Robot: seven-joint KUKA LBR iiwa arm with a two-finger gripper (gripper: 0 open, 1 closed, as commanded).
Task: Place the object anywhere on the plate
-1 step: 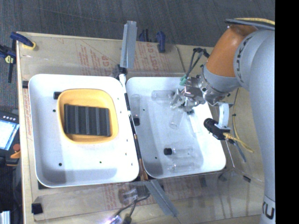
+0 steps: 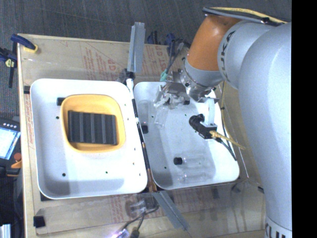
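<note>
Fingers (image 2: 166, 99) low over right bin (image 2: 225, 175), spread unclear, yellow plate (image 2: 94, 103) in left bin (image 2: 47, 177)

Light is bright and even over both white bins, strong enough that the left bin (image 2: 44, 133) reads nearly blown out along its flat floor. Soft grey shadow pools in its lower part and below the arm (image 2: 233, 38) in the right bin (image 2: 163, 167). The arm's grey shell shows a smooth sheen. Detail is slightly soft, grainy on the dark floor (image 2: 74, 9).
</note>
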